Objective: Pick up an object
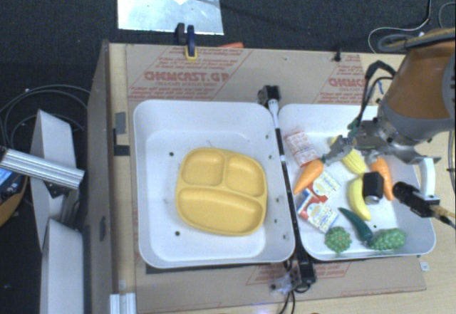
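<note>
While the jaws (340,151) hang low over the right bin (420,241), I cannot tell how they stand. The toys lie packed close there: a yellow corn (352,161), two carrots (308,174), a banana (358,200). A grab might slip or bump a neighbor. Red letters on the worktop (214,67) sheet read CHEMCAST GP.
</note>
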Controlling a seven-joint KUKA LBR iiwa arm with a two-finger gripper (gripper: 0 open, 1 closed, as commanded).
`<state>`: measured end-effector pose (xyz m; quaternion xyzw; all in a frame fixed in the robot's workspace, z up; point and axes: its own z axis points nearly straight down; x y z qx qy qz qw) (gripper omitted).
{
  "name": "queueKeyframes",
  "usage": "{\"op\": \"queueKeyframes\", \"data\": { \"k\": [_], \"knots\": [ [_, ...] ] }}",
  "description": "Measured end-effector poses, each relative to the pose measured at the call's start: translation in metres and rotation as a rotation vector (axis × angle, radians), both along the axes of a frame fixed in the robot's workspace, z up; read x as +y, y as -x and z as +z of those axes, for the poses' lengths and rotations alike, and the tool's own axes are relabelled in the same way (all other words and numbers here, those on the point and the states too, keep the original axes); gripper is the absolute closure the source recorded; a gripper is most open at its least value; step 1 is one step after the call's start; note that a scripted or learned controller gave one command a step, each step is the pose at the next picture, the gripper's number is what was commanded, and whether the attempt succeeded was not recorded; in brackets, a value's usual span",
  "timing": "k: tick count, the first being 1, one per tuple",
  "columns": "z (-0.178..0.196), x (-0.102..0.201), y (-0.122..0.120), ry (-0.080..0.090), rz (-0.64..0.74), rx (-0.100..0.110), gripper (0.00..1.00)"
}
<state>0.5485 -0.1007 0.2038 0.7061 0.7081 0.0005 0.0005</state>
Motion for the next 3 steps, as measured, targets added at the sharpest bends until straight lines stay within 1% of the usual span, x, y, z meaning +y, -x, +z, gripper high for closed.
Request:
{"op": "queueKeyframes", "data": {
  "k": [1,2,3],
  "knots": [
    [-0.109,0.002,-0.014,0.0,-0.002,0.0,0.0],
    [-0.099,0.002,-0.015,0.0,-0.001,-0.002,1.0],
    [-0.019,0.058,0.002,-0.001,0.0,-0.001,1.0]
  ]
}}
